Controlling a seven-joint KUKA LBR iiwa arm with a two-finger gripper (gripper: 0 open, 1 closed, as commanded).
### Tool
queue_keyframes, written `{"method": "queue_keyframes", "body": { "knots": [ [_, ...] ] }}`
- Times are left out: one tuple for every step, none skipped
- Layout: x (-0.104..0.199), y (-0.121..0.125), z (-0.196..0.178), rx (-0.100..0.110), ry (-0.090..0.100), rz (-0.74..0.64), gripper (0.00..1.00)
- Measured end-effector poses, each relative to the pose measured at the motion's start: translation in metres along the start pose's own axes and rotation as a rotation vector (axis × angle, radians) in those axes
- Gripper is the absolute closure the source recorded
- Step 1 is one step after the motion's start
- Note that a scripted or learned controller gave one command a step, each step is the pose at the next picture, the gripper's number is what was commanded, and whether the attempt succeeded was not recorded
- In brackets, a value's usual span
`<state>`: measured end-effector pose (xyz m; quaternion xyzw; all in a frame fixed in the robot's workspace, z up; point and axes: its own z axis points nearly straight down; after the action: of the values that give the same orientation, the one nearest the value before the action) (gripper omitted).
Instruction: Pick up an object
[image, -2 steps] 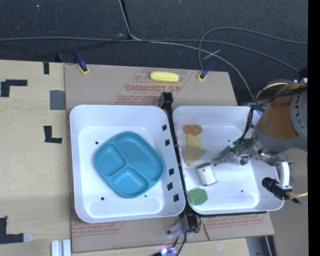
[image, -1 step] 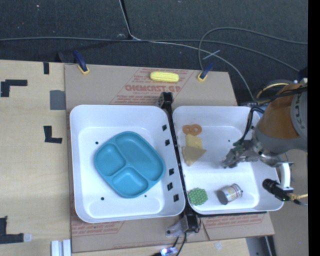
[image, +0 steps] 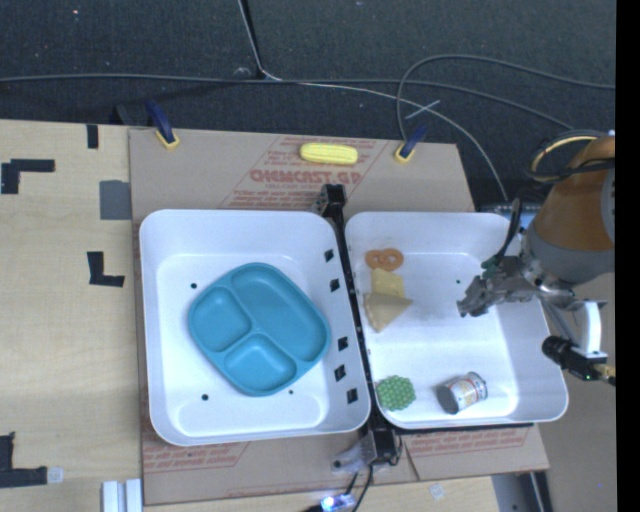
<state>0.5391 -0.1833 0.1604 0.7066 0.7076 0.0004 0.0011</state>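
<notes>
1. Bench (image: 60, 330): pale wood-grain top with black angular marks. A brown cardboard sheet (image: 250, 170) with red print lies under both bins.
2. Right bin (image: 545, 400), near edge: a green ball (image: 396, 393), round with a bumpy texture, sits close to the divider. Beside it, apart, lies a small can (image: 462, 392), a metallic cylinder on its side with a shiny end.
3. Left bin (image: 160, 400): smooth white plastic, shallow, with rounded corners. It holds a blue tray (image: 258, 327), a matte rounded rectangle with three moulded compartments, turned diagonally.
4. Right bin, middle: a pale yellow wedge (image: 385, 300), flat-faced and angular, lies near the divider. Just behind it is an orange pretzel (image: 383, 259), a thin looped shape.
5. Gripper (image: 478, 298): dark metal, low over the right bin's right side, well apart from every object. I cannot tell how far the fingers are spread. Nothing is seen between them.
6. Arm (image: 575, 215): grey with an orange band, entering from the right.
7. Far side, on the cardboard: a yellow corn-like piece (image: 328, 154), oblong and ridged. Two blue and yellow clamps (image: 163, 128) grip the sheet's far edge.
8. Beyond: dark carpet (image: 120, 50) with thin cables (image: 300, 82) across it.
</notes>
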Motion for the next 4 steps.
{"method": "queue_keyframes", "body": {
  "knots": [
    [0.008, 0.005, -0.059, -0.002, -0.001, -0.001, 1.0],
    [0.008, 0.005, -0.067, 0.002, 0.001, 0.0, 1.0],
    [0.054, 0.012, -0.074, 0.002, 0.001, -0.003, 1.0],
    [0.116, 0.021, -0.067, 0.003, 0.002, -0.005, 1.0]
  ]
}}
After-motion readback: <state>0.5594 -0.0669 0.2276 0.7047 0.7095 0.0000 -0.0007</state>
